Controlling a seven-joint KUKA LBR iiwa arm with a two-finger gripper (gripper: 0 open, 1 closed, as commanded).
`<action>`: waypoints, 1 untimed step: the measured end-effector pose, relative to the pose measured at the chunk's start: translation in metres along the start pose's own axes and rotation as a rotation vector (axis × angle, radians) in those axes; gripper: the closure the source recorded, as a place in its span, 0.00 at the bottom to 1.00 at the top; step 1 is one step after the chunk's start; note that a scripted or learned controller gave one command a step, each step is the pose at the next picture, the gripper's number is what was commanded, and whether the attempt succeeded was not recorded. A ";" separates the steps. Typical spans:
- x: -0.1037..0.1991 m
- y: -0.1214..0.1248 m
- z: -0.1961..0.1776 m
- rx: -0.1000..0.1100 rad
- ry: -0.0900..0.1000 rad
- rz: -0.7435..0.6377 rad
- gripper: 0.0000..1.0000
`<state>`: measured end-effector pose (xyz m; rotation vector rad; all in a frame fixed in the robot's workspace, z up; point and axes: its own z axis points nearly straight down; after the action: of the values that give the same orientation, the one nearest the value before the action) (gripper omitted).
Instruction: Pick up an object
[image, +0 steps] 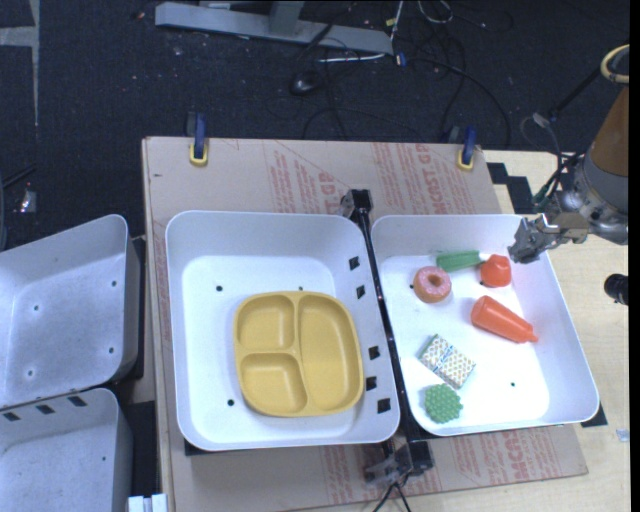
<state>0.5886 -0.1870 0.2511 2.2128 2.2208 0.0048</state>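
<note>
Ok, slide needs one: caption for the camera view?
Tool hovers at the right bin near carrot and donut; yellow tray in left bin.

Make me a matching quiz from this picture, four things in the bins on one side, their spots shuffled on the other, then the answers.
Things:
1. yellow tray
2. donut
3. carrot
4. green ball

Places:
A. front of the right bin
B. left bin
C. right bin, beside the green stick
D. right bin, below the red piece

Pairs: 1-B, 2-C, 3-D, 4-A
</note>
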 end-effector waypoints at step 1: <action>0.048 -0.007 -0.006 0.006 0.004 -0.004 1.00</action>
<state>0.5818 -0.1389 0.2566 2.2137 2.2298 0.0026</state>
